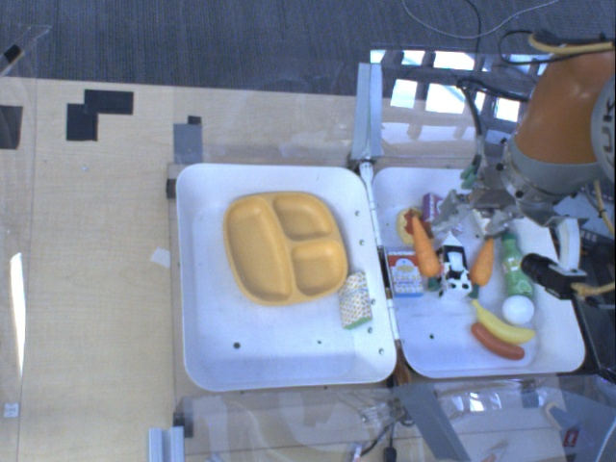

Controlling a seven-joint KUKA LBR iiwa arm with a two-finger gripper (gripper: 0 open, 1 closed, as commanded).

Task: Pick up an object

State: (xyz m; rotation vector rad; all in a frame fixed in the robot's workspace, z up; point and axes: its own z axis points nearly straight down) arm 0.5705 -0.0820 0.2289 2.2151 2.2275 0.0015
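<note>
Claw (pixel 474 221) low over right shallow white bin (pixel 553 359), among clutter near its back half; metal parts tangle there, cannot tell its state. Nothing visibly lifted. Candidates all lying in right bin: orange toy carrot (pixel 423 246), second carrot (pixel 482 261), black-and-white cow figure (pixel 454 273), green bottle (pixel 513 269), white egg (pixel 518 309), yellow banana (pixel 502 324), red sausage (pixel 497 344), small red box (pixel 405 270). Left bin (pixel 207 349) holds yellow divided tray (pixel 285 245) and patterned pouch (pixel 355 300). Judgement: reach done, grasp and lift not yet shown.
</note>
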